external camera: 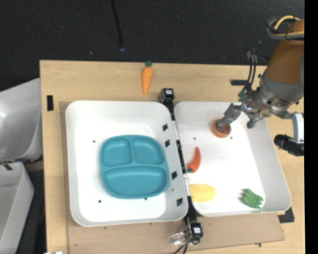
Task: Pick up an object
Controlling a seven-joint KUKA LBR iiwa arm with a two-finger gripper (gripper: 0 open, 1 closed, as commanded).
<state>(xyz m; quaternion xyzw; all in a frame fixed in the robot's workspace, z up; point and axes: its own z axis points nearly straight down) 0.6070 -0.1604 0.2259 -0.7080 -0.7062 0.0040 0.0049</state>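
Two shallow white bins sit side by side on the bench [53, 157]. One teal divided plate [133, 166], with three compartments, lies flat in the left bin [77, 194], roughly at its centre. The right bin [270, 163] holds four small things: one round orange-brown piece [221, 129] near its back edge, one red pepper [194, 160] close to the wall shared with the left bin, one yellow piece [202, 192] near the front left corner, and one green leafy piece [251, 198] near the front right corner. These four lie well apart from one another. One toy carrot [147, 78] rests on the bare bench behind the left bin, outside both bins, with its green top pointing away from the bins.

One grey arm with an orange band reaches in from the right, and its gripper [239, 119] hangs over the back of the right bin. The fingers are spread apart; the left finger [228, 116] comes down just at the orange-brown piece and overlaps its upper edge, while the other finger [254, 120] stands off to the right. Nothing sits between them.

Part of the arm's upper body is cut off at the right. The orange-brown piece is partly covered by the finger, so its shape is hard to make out, and whether the finger touches it cannot be told.
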